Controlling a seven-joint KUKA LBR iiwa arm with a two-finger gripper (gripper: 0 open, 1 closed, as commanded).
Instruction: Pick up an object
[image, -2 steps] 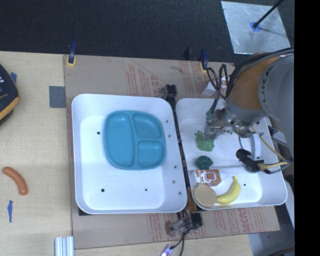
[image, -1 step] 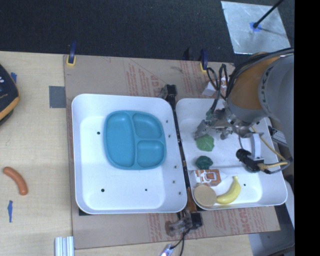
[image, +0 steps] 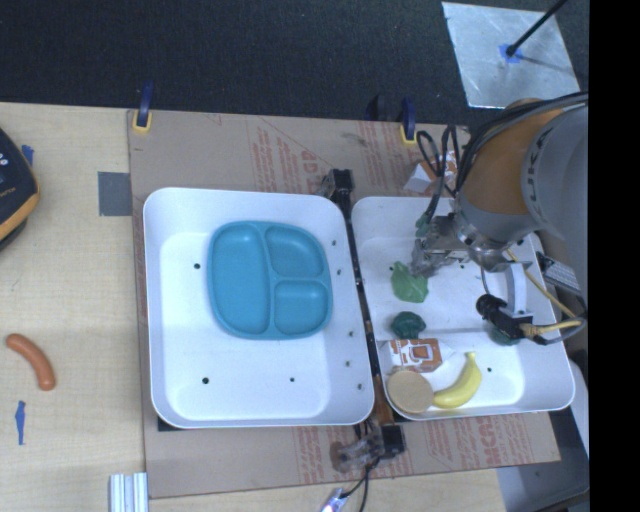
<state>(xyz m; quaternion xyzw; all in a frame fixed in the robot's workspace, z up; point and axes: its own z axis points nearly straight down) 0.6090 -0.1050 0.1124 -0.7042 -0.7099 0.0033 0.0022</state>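
Note:
My gripper (image: 428, 258) hangs over the upper middle of the right bin (image: 530, 395), just above and to the right of a light green leafy toy (image: 409, 285). Its fingers point down towards that toy, and whether they touch it is unclear. A dark green lump (image: 406, 324) lies below it. Near the bin's front edge are an orange-and-white packet (image: 415, 352), a tan round disc (image: 409, 391) and a yellow banana (image: 458, 384).
The left bin (image: 175, 390) holds a blue divided plate (image: 269, 278). A black cable part (image: 497, 318) of the arm hangs over the right bin. On the bench at far left lie a sausage toy (image: 32, 360) and a dark device (image: 15, 190).

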